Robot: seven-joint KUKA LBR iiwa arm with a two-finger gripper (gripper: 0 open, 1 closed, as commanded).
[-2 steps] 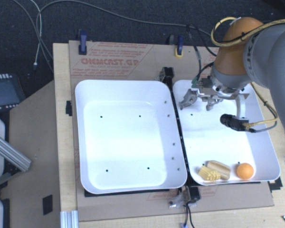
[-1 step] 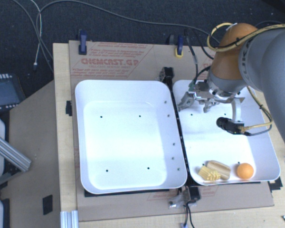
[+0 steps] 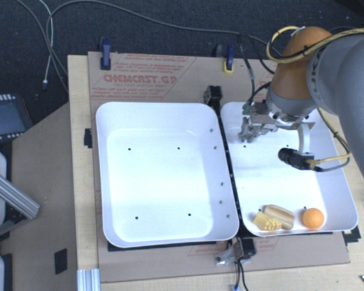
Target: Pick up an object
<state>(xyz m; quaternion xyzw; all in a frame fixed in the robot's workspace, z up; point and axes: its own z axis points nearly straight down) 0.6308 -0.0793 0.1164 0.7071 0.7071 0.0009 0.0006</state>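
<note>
The right bin [image 3: 273, 174] holds three small things along its near edge: an orange ball [image 3: 313, 218], a tan bread-like roll [image 3: 281, 211] and a yellow corn-like piece [image 3: 267, 223] just in front of the roll. My gripper [image 3: 250, 132] hangs over the far left corner of the right bin, well away from those objects. Nothing shows between its fingers.
The left bin [image 3: 164, 174] lies beside the right one, with a dark seam between them. A cardboard sheet [image 3: 145, 77] lies under both bins. Blue clamps [image 3: 105, 46] hold the back edge. Cables run from the arm across the right bin's far side.
</note>
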